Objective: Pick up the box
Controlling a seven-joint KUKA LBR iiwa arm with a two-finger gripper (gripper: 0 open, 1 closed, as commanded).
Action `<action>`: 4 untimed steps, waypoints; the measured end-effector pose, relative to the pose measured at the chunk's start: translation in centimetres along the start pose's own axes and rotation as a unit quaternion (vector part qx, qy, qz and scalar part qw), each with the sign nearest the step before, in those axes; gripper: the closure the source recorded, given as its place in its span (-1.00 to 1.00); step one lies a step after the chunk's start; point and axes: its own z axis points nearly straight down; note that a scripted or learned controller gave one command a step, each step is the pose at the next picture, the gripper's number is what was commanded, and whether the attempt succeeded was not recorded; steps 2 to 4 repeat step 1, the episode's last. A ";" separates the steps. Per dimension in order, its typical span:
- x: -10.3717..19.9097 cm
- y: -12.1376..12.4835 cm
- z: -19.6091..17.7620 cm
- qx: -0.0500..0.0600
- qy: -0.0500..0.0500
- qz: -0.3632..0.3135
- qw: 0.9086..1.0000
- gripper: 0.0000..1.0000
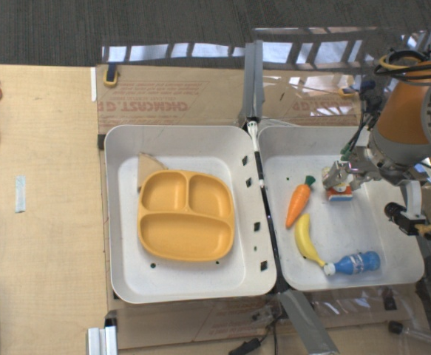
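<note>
The box [339, 194] is small, with orange, white and blue faces, and sits in the right bin [392, 272] near its far middle. My gripper [337, 177] hangs directly over the box, its metal tip meeting the box's top edge. The grey arm with its orange band [406, 117] comes in from the right, above the bin's back right corner. The box's upper part is hidden behind the gripper.
A toy carrot [297, 203] lies left of the box, a banana [308, 244] below it, and a blue bottle [357, 262] by the front wall. The left bin [119, 220] holds a yellow divided plate [186, 216] over a cardboard scrap [150, 166].
</note>
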 end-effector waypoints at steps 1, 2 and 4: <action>4.8 0.1 -13.2 0.001 0.000 -0.060 0.998 1.00; 4.8 0.1 -13.2 0.001 0.000 -0.060 0.998 1.00; 4.8 0.1 -13.2 0.001 0.000 -0.060 0.998 1.00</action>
